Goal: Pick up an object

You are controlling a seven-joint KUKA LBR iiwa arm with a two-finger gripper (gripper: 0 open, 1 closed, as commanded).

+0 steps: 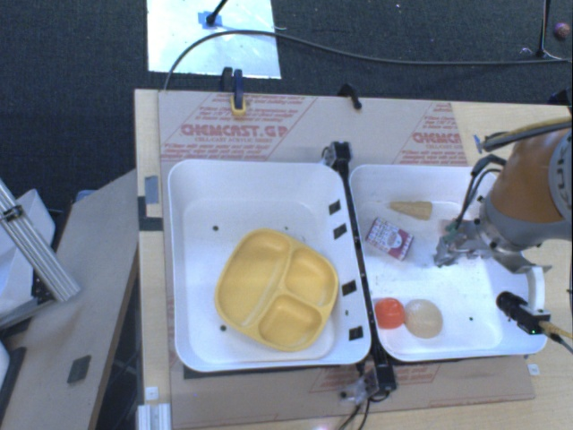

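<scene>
The right bin (466, 179) holds a tan wedge-shaped piece (412, 209) at the back, a small red and white packet (389, 237) near its left wall, an orange-red ball (389, 313) and a pale cream ball (423, 318) at the front. My gripper (448, 251) hangs low over the middle of this bin, right of the packet and behind the cream ball. I see nothing between its fingers.
The left bin (201, 195) carries a yellow divided plate (277, 288). A black divider with clips (351, 240) runs between the two bins. The arm (533, 195) enters over the right bin's right side.
</scene>
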